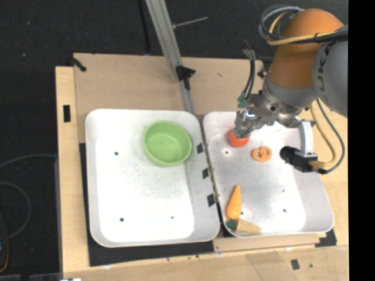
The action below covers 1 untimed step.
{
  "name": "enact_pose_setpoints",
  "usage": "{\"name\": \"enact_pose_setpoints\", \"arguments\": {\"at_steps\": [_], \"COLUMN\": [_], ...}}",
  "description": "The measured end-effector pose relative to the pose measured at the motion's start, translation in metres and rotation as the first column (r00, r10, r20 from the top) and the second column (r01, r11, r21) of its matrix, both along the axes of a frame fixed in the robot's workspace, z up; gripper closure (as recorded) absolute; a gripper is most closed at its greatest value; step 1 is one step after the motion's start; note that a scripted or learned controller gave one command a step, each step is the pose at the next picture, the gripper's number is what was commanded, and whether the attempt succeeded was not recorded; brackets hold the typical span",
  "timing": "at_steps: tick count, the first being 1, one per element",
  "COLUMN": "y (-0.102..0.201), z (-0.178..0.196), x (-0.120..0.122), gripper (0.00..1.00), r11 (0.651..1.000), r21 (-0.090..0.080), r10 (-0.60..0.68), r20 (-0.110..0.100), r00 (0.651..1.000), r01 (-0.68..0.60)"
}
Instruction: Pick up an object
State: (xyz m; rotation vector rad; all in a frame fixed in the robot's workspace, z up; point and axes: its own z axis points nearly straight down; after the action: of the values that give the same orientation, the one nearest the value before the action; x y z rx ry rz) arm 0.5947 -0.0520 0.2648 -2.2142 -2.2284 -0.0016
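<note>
We locate the nearest candidate object, a small red-orange piece [238, 139], in the right bin [304, 215], close to that bin's far left corner. The gripper [244, 125] stands directly over it, with its tip at the top of the piece. From this angle we cannot tell whether the fingers are open or closed, nor whether they have the piece between them; the tip hides the contact area.

Just to the right of this piece, and apart from it, we find a small orange ring-shaped object [261, 153] lying flat on the bin floor. Toward the near left corner of the same bin lies a toy carrot [234, 202], its narrow orange end pointing away from us and its green end toward the near rim. Touching or just beside the green end, a tan wedge-shaped object [248, 228] rests against the near rim.

The left bin [117, 215] holds a green bowl [168, 143], upright, in its far right area, near the divide between the two bins.

The arm [302, 51] enters from the right, with its orange band above the wrist and cables looped around it. Both bins sit on a tan bench [117, 81]. A grey metal post [167, 34] slants across the bench behind the bins.
</note>
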Motion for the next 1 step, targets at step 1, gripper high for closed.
{"name": "enact_pose_setpoints", "arguments": {"at_steps": [1], "y": [0.0582], "z": [-0.0073], "x": [0.0163], "gripper": [1.0], "r11": [1.0], "r21": [0.0], "r10": [0.001], "r20": [0.001], "r00": [1.0], "r01": [-0.001]}}
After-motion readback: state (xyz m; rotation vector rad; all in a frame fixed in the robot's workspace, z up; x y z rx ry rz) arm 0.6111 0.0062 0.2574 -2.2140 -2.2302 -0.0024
